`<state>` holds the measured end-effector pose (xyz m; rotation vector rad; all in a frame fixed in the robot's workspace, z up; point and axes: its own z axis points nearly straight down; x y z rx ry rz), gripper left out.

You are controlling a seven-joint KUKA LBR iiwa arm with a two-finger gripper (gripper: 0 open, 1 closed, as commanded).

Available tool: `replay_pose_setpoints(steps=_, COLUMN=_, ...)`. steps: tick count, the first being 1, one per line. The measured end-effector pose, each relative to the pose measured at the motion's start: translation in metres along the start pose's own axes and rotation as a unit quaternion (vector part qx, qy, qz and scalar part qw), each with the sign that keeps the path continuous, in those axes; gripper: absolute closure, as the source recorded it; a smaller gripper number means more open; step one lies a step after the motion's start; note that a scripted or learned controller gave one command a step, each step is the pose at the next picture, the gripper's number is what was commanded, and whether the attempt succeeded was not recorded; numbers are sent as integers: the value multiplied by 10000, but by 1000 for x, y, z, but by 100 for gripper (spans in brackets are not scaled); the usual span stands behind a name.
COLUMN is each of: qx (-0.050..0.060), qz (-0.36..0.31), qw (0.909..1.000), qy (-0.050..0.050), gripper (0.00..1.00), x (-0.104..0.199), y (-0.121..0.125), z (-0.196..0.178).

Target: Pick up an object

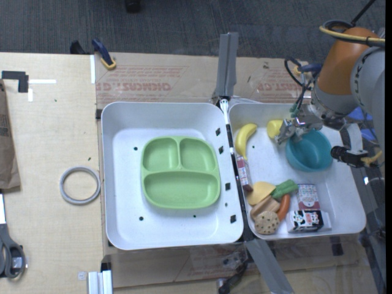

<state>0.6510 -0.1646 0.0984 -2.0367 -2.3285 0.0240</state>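
My gripper (290, 129) hangs over the right bin (269, 164), near its back, between a small yellow lemon-like piece (275, 127) and a teal bowl (310, 150). Its metal fingers point down at the bowl's left rim. A yellow banana (244, 139) lies further left. Toward the front sit a yellow wedge (261, 193), a green and orange vegetable piece (283, 195), a round cookie (266, 223) and a small milk carton (305, 211).
The left bin (122, 182) holds a green divided plate (180, 173). A thin tube (242, 170) lies along the right bin's left wall. A grey tape ring (80, 184) and scissors (11, 257) lie on the bench at left.
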Motion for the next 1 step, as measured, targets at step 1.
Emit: replay_pose_setpoints(steps=1, qx=-193, qz=-1087, qw=9938, qy=-153, gripper=100, x=109, y=17, z=-91)
